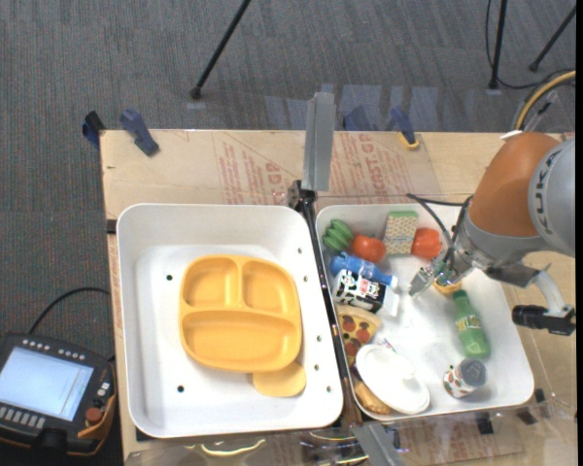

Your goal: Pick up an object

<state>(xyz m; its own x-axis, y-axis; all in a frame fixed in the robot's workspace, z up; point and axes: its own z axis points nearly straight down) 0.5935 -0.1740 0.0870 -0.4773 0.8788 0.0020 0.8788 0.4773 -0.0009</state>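
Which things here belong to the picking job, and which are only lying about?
Job:
- end effector, over the right bin
- green bottle
- milk carton
- tomato
- white plate

Lying about:
- yellow divided plate in the left bin
- teach pendant

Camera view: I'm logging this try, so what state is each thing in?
yellow tray: flat, right way up, in the left bin
green bottle: lying on its side, right bin
milk carton: lying down
white plate: upside down
small cup: upright
tool: low over the right bin
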